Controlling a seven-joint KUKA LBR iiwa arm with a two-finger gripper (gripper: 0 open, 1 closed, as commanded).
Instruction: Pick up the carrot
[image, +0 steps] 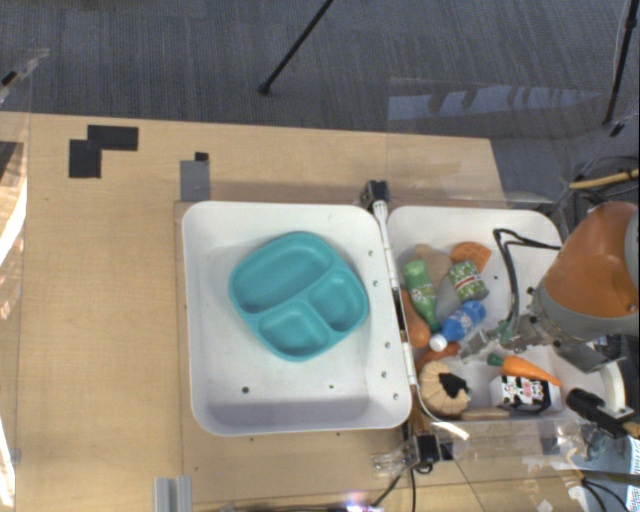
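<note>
**A:** Carrot first: the orange tapered carrot (530, 367) lies in the right white shallow bin (530, 225), near its front, just above a small black-and-white carton (524, 394).

**B:** And the two-finger gripper (497, 345)?

**A:** It sits low at the carrot's left end, probably placed there to close on it. Whether it is open or closed I cannot tell; the grey wrist hides too much, and nothing shows clearly between the tips.

**B:** What crowds it?

**A:** A clear plastic bottle with a blue cap (462, 322), a green bottle (421, 287) and a tan round brush-like thing (445, 388), all close by. The left white bin (200, 300) holds a teal divided plate (297, 295), well apart.
</note>
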